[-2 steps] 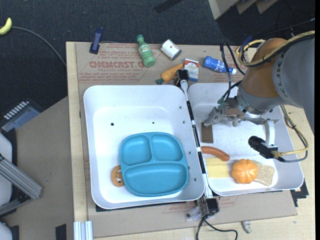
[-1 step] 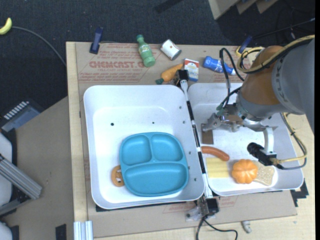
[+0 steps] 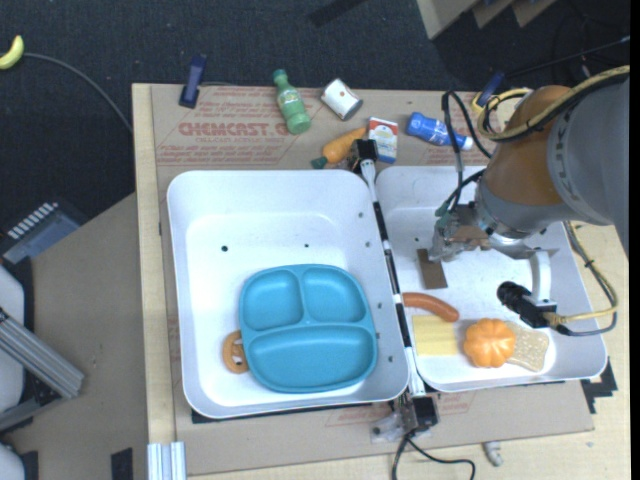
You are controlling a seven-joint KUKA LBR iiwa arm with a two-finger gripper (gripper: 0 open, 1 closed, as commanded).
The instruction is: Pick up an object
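My gripper (image 3: pixel 436 265) hangs low over the left part of the right bin (image 3: pixel 575 268), pointing down near the bin floor. Nothing shows in its hold. Just in front of it lie a red sausage (image 3: pixel 430 305) and a yellow cheese slice (image 3: pixel 433 337). Further right an orange pumpkin (image 3: pixel 489 342) rests against a speckled bread slice (image 3: pixel 531 349). The grey arm with its orange band (image 3: pixel 525 163) covers the back right of this bin.
In the left bin (image 3: pixel 200 218) lies a blue divided plate (image 3: pixel 305 326), with a brown pretzel (image 3: pixel 234 352) partly under its left edge. Behind the bins lie a green bottle (image 3: pixel 292 103), a white can (image 3: pixel 341 98), a carrot (image 3: pixel 343 147), a small carton (image 3: pixel 382 138) and a blue bottle (image 3: pixel 433 129).
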